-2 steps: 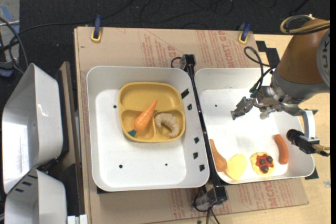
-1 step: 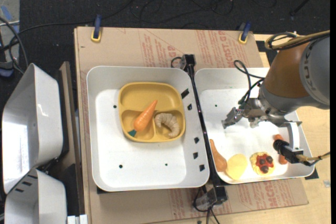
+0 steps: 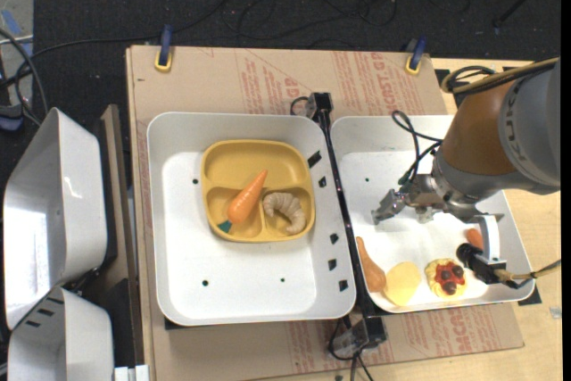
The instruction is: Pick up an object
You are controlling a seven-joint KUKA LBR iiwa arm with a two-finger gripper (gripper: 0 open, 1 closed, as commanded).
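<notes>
My gripper [image 3: 390,208] hangs low over the bare floor of the right bin [image 3: 370,158], with the grey and orange arm [image 3: 486,143] reaching in from the right. Nothing shows in its grasp. In front of it, along the bin's near wall, lie an orange sausage-shaped piece [image 3: 368,264], a pale yellow round piece [image 3: 402,282] and a small tart with red topping [image 3: 446,277]. A red-orange piece [image 3: 474,238] is partly hidden by the gripper's mount. The left bin [image 3: 183,281] holds a yellow divided plate [image 3: 219,161] with a carrot [image 3: 247,196] and a pale curled shrimp [image 3: 285,209].
A black divider with cabling [image 3: 332,192] runs between the two bins. Both bins rest on a cardboard sheet [image 3: 268,71] held by yellow clamps at the back. White containers [image 3: 53,201] stand off the bench at the left.
</notes>
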